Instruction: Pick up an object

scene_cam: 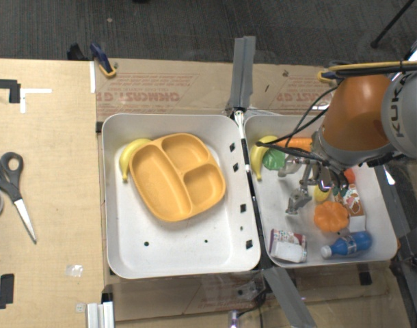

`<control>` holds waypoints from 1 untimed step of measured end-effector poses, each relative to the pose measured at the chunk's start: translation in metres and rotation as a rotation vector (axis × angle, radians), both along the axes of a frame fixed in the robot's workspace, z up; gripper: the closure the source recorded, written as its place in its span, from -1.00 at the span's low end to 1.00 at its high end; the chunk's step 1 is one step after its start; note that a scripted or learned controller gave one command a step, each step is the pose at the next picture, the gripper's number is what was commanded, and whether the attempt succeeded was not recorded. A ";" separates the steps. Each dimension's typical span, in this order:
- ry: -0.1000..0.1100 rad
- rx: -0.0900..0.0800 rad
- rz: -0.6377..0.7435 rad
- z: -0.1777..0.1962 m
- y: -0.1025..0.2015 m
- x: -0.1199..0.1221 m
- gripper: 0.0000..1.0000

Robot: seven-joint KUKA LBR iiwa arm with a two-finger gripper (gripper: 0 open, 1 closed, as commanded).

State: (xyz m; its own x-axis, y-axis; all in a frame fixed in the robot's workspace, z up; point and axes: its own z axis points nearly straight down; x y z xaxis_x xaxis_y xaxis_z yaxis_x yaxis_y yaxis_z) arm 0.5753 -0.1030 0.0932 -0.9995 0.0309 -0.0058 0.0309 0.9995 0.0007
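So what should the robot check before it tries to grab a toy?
1. Hand is over the right bin: ok.
2. Toys lie below it, an orange ball and a blue bottle: ok.
3. Hand is holding nothing yet: cannot tell.
4. Orange ball has room around it: not ok, other toys touch it.
5. Banana and yellow plate lie in the left bin, out of the way: ok.
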 end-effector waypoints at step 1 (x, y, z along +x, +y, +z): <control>0.000 0.000 -0.040 0.001 -0.014 0.075 -1.00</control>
